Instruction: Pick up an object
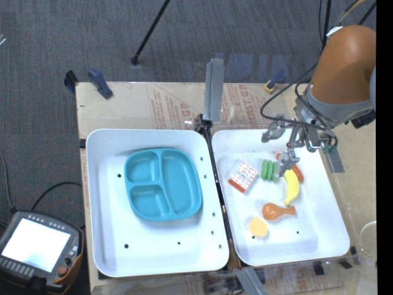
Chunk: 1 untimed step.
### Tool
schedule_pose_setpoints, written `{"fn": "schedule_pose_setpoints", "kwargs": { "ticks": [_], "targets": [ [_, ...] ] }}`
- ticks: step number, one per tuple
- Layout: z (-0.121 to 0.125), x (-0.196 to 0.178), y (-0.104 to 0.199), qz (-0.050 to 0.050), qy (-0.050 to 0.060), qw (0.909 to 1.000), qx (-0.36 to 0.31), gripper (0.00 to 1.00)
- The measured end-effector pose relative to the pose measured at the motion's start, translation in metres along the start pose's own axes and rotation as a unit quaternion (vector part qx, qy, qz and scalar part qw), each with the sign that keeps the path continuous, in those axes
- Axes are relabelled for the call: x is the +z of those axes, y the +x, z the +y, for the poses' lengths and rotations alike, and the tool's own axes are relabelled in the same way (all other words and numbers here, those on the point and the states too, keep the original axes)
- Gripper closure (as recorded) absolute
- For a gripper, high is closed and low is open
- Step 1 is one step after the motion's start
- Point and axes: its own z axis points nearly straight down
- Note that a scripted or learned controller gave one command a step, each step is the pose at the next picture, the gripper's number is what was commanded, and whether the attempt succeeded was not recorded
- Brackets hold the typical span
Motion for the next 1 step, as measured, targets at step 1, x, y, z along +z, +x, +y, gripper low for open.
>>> {"fn": "schedule_pose_setpoints", "kwargs": {
  "ticks": [1],
  "targets": [
    [-0.0496, 0.1481, -0.0207, -0.001, 0.0, 0.9999, 0.011, 0.0]
  ]
}}
